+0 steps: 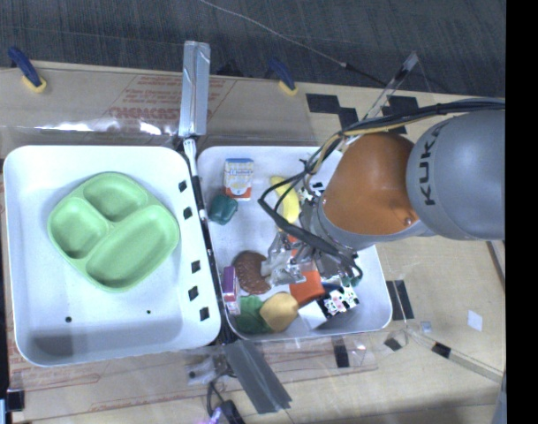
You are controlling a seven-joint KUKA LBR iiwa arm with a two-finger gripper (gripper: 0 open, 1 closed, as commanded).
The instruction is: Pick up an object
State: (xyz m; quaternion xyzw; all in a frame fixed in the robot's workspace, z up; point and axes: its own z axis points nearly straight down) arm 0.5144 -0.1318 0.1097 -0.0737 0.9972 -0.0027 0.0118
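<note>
Grey arm (445, 179) low over right bin (251, 157), gripper (291, 263) among clutter beside brown object (249, 272). Claw state impossible to tell. Nothing visibly lifted; pickup pending.

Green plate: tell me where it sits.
The green plate lies in the left bin of the camera view, about its middle, across the divider from the teal object in the right bin.

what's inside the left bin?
The left bin holds a green divided plate, its three compartments bare. Whatever lies under the plate is covered.
</note>
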